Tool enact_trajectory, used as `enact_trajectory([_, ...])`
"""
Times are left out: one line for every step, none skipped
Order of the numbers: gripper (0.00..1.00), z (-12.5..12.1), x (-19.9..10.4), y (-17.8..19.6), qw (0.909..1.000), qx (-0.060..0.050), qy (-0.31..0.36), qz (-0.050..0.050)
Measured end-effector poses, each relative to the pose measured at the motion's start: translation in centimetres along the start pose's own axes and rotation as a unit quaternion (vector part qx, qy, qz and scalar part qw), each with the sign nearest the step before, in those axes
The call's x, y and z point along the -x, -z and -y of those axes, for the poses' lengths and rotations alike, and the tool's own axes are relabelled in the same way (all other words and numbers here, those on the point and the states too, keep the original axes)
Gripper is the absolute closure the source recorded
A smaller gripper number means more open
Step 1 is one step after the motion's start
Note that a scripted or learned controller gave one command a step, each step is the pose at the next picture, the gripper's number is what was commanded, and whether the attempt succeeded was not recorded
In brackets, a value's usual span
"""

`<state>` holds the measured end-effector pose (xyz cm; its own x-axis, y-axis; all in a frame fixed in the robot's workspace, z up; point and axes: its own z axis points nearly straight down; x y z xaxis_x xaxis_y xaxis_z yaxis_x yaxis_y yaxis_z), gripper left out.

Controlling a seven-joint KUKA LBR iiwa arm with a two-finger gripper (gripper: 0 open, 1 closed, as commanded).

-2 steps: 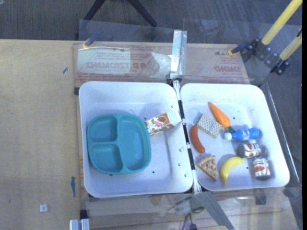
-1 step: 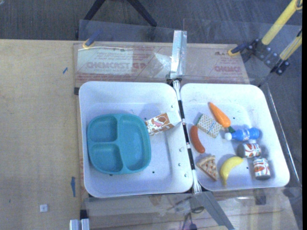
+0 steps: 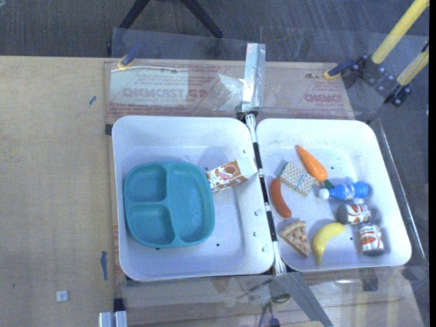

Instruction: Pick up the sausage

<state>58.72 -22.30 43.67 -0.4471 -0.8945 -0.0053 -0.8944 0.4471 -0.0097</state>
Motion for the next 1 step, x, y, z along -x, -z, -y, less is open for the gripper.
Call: enact_trajectory([1.0,3.68,2.45,-0.05,0.9857,0.001,0.168,0.001])
